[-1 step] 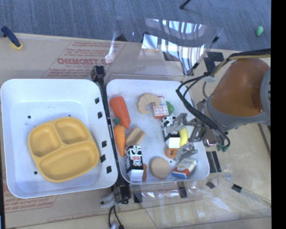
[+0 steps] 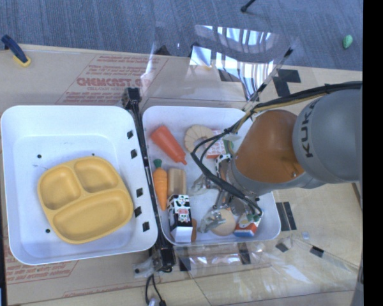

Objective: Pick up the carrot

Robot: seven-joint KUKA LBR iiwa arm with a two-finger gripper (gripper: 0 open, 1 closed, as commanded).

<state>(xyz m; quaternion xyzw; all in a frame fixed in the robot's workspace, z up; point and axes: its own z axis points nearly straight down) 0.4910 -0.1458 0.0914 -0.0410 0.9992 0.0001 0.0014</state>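
You see the arm [image 2: 293,148] reaching into the right bin [image 2: 210,115], its jaws [image 2: 218,217] low over a pale round item at that bin's near edge; whether they are spread or pressed together cannot be told. The carrot [image 2: 160,185] lies against the right bin's left wall, well apart from them, beside a tan block [image 2: 176,182]. The left bin [image 2: 25,123] holds a yellow divided plate [image 2: 84,198].
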